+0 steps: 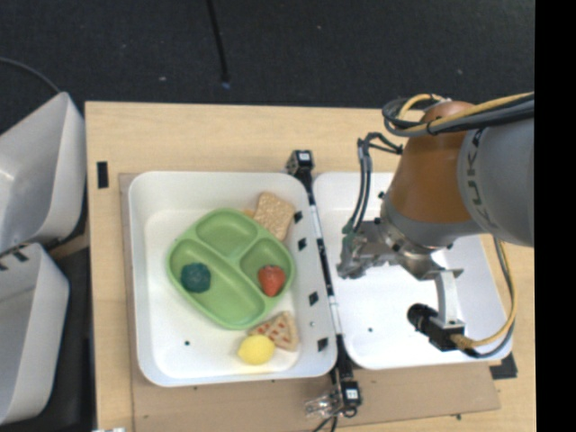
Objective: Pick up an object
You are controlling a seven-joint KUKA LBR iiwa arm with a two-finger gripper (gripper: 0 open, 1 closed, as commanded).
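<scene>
Objects, like the strawberry (272, 280), lie in the left bin (144, 241); the gripper (353, 261), beside that bin, has taken none, though I cannot tell its state.

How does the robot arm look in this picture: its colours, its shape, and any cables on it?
The arm is thick and rounded: grey body with part of dark lettering, then a broad orange band above the wrist. Yellow and black cables loop over its top, and more run down beside the wrist. The claw is a compact grey metal assembly.
</scene>
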